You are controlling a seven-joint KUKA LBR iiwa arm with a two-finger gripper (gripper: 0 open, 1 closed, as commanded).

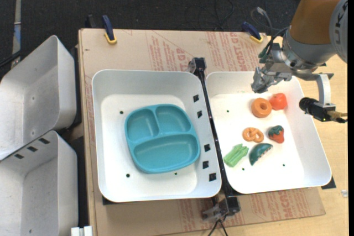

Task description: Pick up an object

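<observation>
The end effector (261, 84) is hanging over the upper left part of the right bin (315, 174), just above and to the left of the orange ring (261, 107). Its tip is pointing down at the bin floor, but whether it is open or closed I cannot tell from this slant, and nothing is showing in its grip.

The risks are coming from how tightly the nearest objects are sitting. The orange ring is lying just beside the red-orange piece (279, 101), apparently touching it, so a descent here is likely to land between the 2, or on the ring's edge, and nudge one away instead of closing on it. The ring is also low and rounded, so a grip on its rim is likely to slip. The end effector is working close to the bin's back wall too, which is leaving little room on that side.

The right bin is holding 6 small toy foods: the ring and the red-orange piece at the top, a pretzel (253, 134) and a strawberry (276, 134) near the middle, and a green vegetable (236, 155) and a dark teal wedge (260, 152) lower down. The wedge is sitting just beside the green vegetable, so those 2 are posing the same crowding problem.

The left bin (110, 179) is carrying 1 teal divided plate (162, 138), tilted a little in the bin, its 3 compartments holding nothing. Both bins are resting on the worktop (149, 44).
</observation>
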